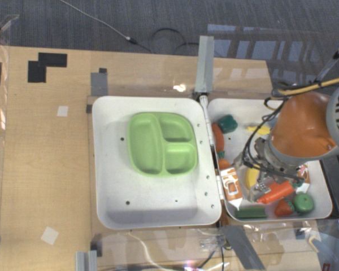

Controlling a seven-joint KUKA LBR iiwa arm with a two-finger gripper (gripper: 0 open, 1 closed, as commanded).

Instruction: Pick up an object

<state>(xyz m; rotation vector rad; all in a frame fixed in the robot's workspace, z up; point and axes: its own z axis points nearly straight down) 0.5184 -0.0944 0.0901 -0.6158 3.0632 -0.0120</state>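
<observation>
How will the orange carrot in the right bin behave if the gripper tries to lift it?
The carrot looks like smooth moulded plastic, so probably stiff, light and rather slippery. Its tapered round shape may roll or squirt out of a pinch. It lies crowded against the red piece and green round piece, so neighbours might shift too.

Two white bins point(110, 168) sit mid-frame, one green divided plate point(161, 143) in the left, and perhaps eight small toy foods point(276, 192), partly hidden, in the right.

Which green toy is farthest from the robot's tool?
The dark green toy at the top of the right bin. The green ball and green bar lie lower, near the tool.
</observation>
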